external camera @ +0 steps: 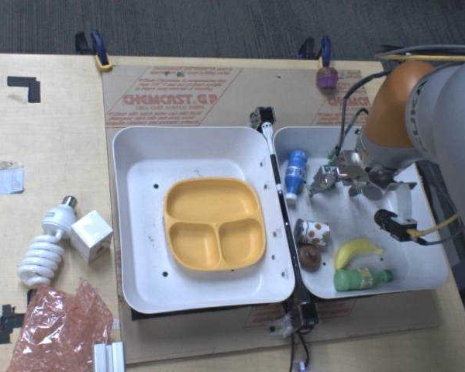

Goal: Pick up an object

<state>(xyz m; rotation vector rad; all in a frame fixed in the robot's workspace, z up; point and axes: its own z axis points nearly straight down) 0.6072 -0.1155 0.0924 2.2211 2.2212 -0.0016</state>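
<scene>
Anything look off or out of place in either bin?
Nothing spilled or broken. The blue bottle and the green bottle lie on their sides in the right bin. The yellow divided tray sits slightly askew in the left bin. A spiral light bulb lies loose on the bench.

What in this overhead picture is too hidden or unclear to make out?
- Tool: in the camera view, too small and blurred to tell its grip.
- Right bin: the arm covers its far right corner.
- Blue bottle: label too small to read.
- Brown object beside the patterned cup: too small to identify.
- Pink wrapper: cut off by the bottom edge.
</scene>
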